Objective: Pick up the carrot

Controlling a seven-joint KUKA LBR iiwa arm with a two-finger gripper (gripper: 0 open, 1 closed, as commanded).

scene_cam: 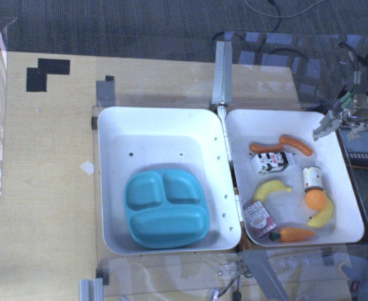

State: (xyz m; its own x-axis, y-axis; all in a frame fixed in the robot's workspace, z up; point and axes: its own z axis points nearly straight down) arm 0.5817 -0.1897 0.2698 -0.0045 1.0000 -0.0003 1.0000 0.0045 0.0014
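The carrot (294, 234) is small and orange with a green tip. It lies flat along the near wall of the right bin (353, 187), pointing right. My gripper (335, 121) hangs over that bin's far right corner, well away from the carrot and above the rim. Nothing shows in it.
The right bin also holds two sausages (296, 144), a black-and-white carton (271, 162), two yellow bananas (271, 189), a small jar (311, 177), an orange (316, 199) and a packet (257, 217) close to the carrot's left. A blue divided plate (166, 207) lies in the left bin (152, 130).
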